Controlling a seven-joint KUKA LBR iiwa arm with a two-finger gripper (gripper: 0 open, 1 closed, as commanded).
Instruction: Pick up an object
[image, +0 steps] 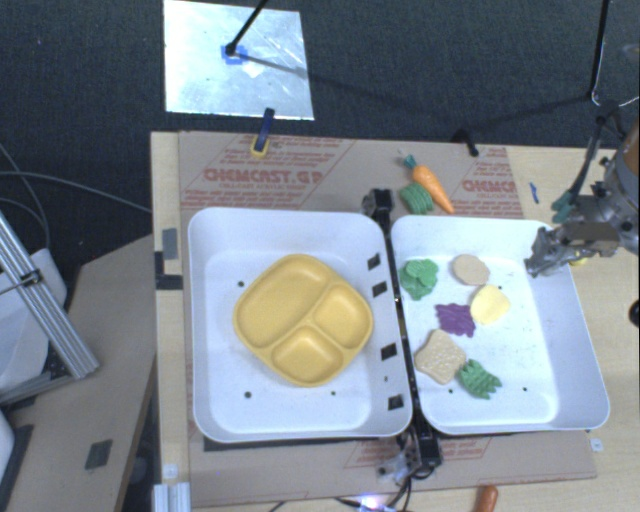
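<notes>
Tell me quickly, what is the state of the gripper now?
Gripper: over the right bin's far right edge, nothing seen in it; open or closed cannot be told.

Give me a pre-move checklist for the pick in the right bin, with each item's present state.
1. Pincer over the right bin: ok, above its upper right edge.
2. Pincer free of any item: ok, nothing seen in it.
3. Finger opening: cannot tell.
4. Targets in the bin: ok, round tan piece, yellow piece, purple piece, toast and two green pieces.
5. Items apart: not ok, yellow touches purple, toast touches the lower green piece.
6. Yellow tray clear of the path: ok, in the left bin.
</notes>
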